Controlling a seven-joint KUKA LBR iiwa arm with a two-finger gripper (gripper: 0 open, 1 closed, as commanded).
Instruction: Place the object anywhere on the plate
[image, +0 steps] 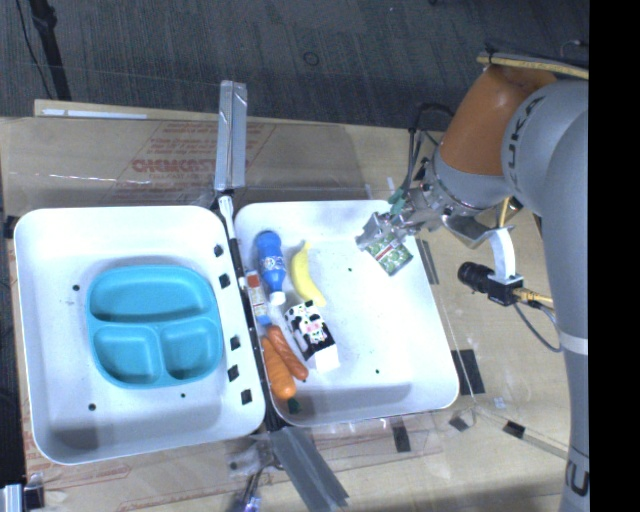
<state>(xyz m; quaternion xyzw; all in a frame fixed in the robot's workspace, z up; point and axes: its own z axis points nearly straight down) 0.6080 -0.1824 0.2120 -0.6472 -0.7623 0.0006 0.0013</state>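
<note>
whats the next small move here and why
Probably carry the gripper leftward toward the blue plate in the left bin. It hangs over the right bin with a small green-and-white packet at its tip, while the plate sits across the divider.

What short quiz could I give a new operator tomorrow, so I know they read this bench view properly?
1. True or false: the blue plate lies in the left bin.
2. Which item is nearest the carrot: a) blue bottle b) cow-print carton c) banana?
3. Over which bin does the gripper hang?

Key: 1 true; 2 b; 3 the right bin, near its far right corner.
</note>
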